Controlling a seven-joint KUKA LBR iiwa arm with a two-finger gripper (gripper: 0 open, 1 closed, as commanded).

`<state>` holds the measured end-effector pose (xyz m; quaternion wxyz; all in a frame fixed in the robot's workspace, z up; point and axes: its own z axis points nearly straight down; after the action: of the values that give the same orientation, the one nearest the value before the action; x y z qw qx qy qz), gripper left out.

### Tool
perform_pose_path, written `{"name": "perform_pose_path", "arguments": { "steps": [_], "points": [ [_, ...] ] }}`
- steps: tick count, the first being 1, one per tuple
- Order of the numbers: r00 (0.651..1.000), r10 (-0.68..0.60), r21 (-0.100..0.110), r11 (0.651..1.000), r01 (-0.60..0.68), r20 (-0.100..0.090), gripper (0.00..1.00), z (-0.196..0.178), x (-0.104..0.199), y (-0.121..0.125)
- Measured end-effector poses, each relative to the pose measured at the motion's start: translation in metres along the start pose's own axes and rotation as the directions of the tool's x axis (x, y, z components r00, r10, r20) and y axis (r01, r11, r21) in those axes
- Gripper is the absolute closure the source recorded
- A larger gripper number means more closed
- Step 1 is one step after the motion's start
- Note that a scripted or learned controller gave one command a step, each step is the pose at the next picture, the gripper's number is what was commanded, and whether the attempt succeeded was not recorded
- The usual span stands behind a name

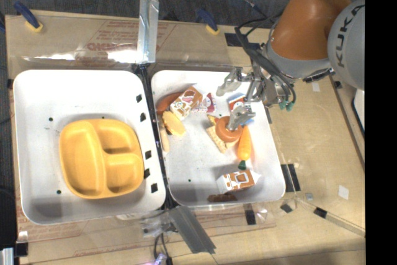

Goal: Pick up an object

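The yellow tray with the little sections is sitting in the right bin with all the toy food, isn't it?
Not quite. The yellow tray sits in the left bin, by itself. The toy food, such as the carrot, is in the right bin, where the end effector reaches down. The camera view shows this.

- The gripper [240,113] covers part of the orange round piece [224,131] beneath it.
- A dark brown item [220,198] at the right bin's [186,189] near rim is too small to identify, perhaps a sausage.
- The arm [322,22] runs off the right edge.
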<state>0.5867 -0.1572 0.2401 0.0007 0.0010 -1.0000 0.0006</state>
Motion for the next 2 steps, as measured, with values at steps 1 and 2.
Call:
{"name": "perform_pose_path", "arguments": {
  "steps": [1,2],
  "points": [
    [0.999,-0.049,-0.005,0.999,0.049,-0.007,0.0,0.102,0.027,-0.032],
    [0.999,-0.049,0.003,0.999,0.049,0.02,0.0,0.14,0.044,-0.038]
  ]
}}
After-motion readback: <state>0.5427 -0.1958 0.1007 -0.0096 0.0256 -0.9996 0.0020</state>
